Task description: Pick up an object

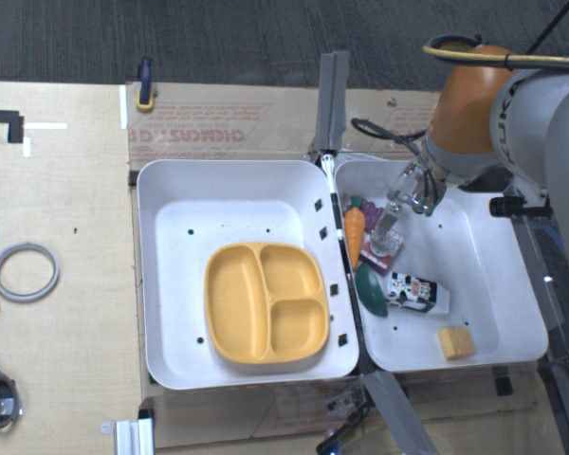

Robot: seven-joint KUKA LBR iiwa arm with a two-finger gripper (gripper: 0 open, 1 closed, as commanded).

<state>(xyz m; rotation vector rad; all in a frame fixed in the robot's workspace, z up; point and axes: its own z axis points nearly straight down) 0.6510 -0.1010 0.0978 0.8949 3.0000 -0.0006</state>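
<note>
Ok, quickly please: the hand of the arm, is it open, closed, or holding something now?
Hand: it cannot be told; it sits low in the right bin, over a clear packet beside the carrot.

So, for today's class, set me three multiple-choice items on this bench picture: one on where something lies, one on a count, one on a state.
1. Where does the yellow divided plate lie?
A. in the left bin
B. in the right bin
C. on the bench outside the bins

2. How many compartments does the plate have?
A. two
B. three
C. five

3. How does the carrot lie?
A. lifted above the bin
B. on the plate
C. in the right bin, against its left wall

Answers:
1 A, the plate sits on the left bin's floor.
2 B, one long section and two smaller ones show.
3 C, the carrot rests by the divider between the bins.
</note>
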